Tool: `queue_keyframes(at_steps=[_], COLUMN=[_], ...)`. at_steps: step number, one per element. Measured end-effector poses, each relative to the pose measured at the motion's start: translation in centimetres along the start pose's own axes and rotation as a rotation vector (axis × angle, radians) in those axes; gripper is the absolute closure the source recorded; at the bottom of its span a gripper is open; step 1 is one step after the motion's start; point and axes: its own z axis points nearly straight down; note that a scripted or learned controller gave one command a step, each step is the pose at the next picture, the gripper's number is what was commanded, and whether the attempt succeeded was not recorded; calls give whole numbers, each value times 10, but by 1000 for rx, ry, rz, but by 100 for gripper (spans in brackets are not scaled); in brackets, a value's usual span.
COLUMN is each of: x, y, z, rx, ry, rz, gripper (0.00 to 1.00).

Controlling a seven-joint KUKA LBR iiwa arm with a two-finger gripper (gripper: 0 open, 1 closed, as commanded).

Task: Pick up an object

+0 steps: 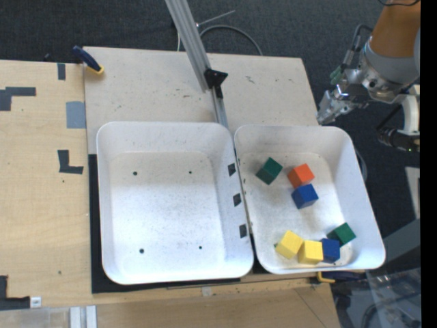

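Camera view, noted largest to smallest. Two white bins are seen side by side across the lower middle of the frame: the left bin [109, 149] and the right bin [355, 162], their inner rims touching.

The arm [399, 26], grey with an orange band, is seen at the upper right, with the gripper [330, 108] hanging just outside the upper right corner of the right bin, above dark floor. Whether it is open or shut cannot be told at this size; nothing is seen held.

Candidate objects, all small cubes, are found in the right bin. A green cube [269, 170], an orange cube [300, 175] and a blue cube [304, 196] are grouped near the bin's middle, orange and blue touching, green set a little apart. Along the lower edge a yellow cube [289, 244], a second yellow cube [313, 251], a second blue cube [330, 249] and a second green cube [342, 234] are packed close against the wall.

Handling is judged easy: the cubes look light, rigid, not fragile, with flat parallel faces. The green cube near the middle is judged best, taken from above across two opposite faces, since room is left on both sides.
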Motion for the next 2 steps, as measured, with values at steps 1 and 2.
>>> queue_keyframes(at_steps=[1,2], x=[50,99], y=[3,7], z=[19,36], rx=[8,9], ry=[3,3], rz=[-4,-4], gripper=[100,100])
